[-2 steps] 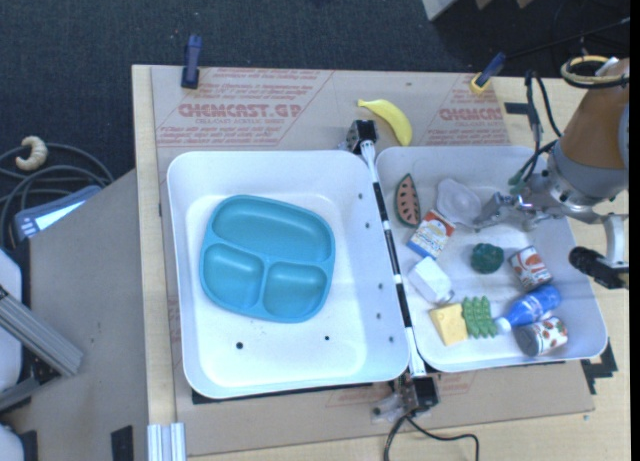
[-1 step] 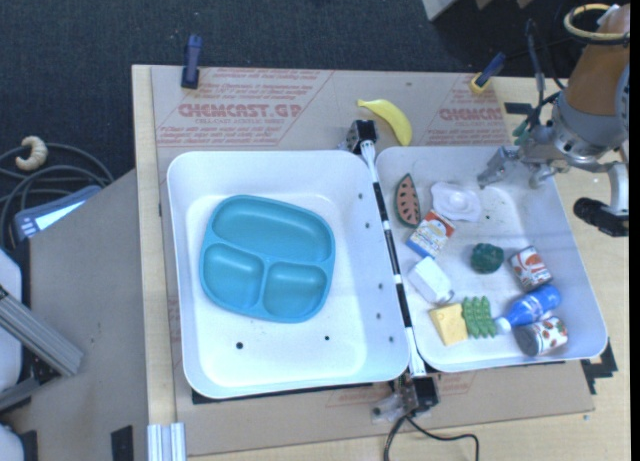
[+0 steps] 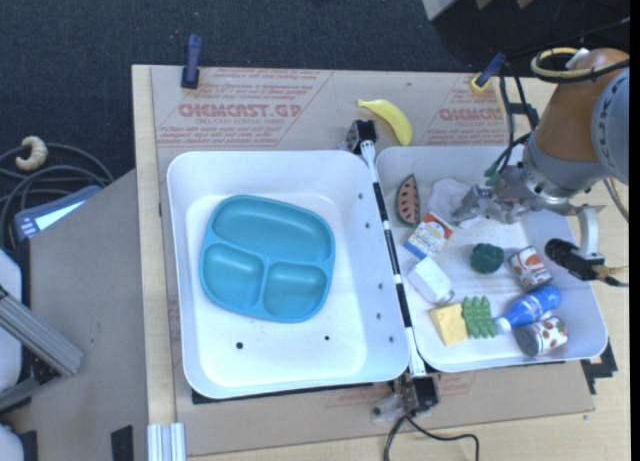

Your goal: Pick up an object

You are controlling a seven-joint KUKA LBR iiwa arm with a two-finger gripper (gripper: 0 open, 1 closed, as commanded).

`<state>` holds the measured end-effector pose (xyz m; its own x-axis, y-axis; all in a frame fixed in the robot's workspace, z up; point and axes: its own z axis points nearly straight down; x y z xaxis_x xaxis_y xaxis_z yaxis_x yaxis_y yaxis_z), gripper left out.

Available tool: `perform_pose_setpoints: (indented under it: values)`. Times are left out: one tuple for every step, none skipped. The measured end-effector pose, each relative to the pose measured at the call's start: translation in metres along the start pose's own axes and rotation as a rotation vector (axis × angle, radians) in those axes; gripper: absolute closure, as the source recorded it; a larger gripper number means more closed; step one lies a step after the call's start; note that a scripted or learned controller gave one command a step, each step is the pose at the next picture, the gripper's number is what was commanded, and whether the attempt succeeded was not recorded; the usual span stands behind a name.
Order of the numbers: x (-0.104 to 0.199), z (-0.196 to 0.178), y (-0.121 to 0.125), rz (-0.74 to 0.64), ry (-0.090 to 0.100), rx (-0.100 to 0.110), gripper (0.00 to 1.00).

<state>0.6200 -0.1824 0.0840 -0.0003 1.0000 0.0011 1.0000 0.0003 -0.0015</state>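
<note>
Toward three o'clock, inside the right bin (image 3: 590, 334), loose objects crowd together: a green ball (image 3: 487, 258), a blue bottle (image 3: 531, 306), a yellow block (image 3: 450, 324) and a watermelon slice (image 3: 407, 199). At its one o'clock corner the gripper (image 3: 478, 206) hangs low over the bin; I cannot tell its grip. A blue tray (image 3: 267, 257) lies in the left bin (image 3: 190, 189).

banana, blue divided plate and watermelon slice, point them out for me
banana (image 3: 389, 119): camera view, middle of its yellow curve.
blue divided plate (image 3: 266, 258): camera view, ridge between its compartments.
watermelon slice (image 3: 407, 200): camera view, centre of its red flesh.
</note>
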Motion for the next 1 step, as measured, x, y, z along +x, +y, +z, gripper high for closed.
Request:
perform_pose_setpoints:
  values:
    - [0.0348, -0.0003, -0.0526, 0.0, 0.0, -0.001, 0.0]
